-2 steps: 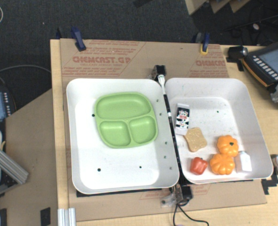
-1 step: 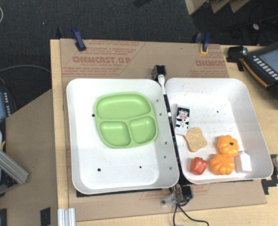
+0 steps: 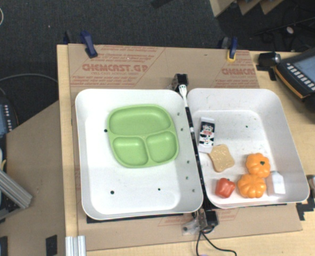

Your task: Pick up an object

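Observation:
The right bin (image 3: pixel 269 111) holds several small items. A small printed card or packet (image 3: pixel 206 135) lies near its left wall. Just below it sits a tan slice of toy bread (image 3: pixel 221 158). Two orange toy pumpkins (image 3: pixel 258 165) (image 3: pixel 252 186) sit toward the front right, with a red toy pepper (image 3: pixel 225 187) to their left and a small white block (image 3: pixel 278 184) to their right. The left bin (image 3: pixel 93 159) holds a green divided plate (image 3: pixel 143 135).
The bins rest on a cardboard sheet (image 3: pixel 120 65) clamped at the back by blue clips (image 3: pixel 88 43). A tablet-like device (image 3: pixel 301 73) lies at the right rear. Cables (image 3: pixel 208 239) hang at the front edge.

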